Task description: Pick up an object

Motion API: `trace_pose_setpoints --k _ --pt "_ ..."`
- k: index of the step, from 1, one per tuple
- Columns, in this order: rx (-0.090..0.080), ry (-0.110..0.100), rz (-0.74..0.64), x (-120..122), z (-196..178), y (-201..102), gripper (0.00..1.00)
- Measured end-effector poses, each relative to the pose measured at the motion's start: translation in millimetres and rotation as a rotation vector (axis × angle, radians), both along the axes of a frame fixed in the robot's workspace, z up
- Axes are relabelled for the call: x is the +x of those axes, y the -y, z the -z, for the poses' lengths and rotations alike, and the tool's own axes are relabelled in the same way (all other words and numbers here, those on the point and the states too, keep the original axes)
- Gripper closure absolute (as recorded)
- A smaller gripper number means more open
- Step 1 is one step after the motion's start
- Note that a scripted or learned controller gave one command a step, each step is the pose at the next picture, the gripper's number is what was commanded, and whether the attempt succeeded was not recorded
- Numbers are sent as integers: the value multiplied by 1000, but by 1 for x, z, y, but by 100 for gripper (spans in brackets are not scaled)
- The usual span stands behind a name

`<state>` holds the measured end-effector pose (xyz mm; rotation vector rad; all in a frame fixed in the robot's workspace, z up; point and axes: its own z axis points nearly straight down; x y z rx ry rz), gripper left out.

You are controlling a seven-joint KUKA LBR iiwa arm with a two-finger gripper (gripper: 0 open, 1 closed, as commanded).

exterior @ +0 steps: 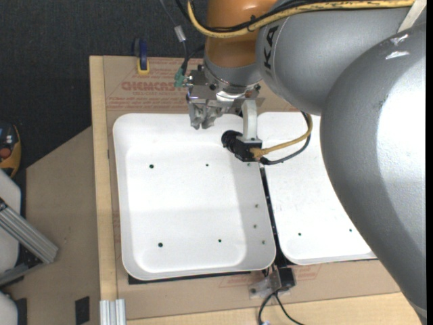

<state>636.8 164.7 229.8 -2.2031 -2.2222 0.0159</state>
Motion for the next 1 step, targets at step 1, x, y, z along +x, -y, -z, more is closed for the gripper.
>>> trace_pose_setpoints --k 1 --pt "-1 15 8 -19 -34 6 100"
